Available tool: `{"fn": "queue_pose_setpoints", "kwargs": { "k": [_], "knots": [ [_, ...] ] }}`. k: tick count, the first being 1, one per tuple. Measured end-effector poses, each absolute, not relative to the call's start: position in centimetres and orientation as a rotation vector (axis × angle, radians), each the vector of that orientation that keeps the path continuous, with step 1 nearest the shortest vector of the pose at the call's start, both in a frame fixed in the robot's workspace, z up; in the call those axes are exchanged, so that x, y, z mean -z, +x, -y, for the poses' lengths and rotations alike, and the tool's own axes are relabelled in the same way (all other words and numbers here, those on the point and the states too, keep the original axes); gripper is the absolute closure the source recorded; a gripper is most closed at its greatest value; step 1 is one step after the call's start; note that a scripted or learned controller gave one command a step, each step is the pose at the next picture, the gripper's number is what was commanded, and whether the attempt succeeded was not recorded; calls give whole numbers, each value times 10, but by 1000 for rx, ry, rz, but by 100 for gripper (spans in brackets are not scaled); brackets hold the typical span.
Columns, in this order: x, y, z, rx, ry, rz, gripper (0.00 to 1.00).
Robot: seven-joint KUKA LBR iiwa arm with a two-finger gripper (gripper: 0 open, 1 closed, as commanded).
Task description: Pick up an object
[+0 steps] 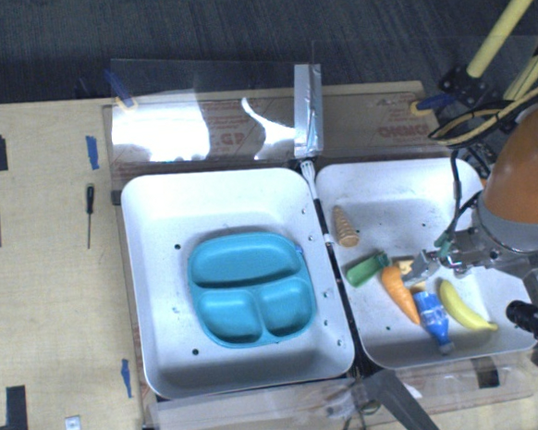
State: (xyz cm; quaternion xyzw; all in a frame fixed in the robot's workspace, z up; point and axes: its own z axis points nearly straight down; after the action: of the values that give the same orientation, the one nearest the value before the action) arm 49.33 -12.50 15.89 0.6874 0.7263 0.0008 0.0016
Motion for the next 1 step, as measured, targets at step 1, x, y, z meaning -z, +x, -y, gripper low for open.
{"fn": "queue_pose_setpoints", "kwargs": {
  "k": [1],
  "knots": [
    [-88, 540, 119, -6, 2023, -2395, 0]
  ]
}}
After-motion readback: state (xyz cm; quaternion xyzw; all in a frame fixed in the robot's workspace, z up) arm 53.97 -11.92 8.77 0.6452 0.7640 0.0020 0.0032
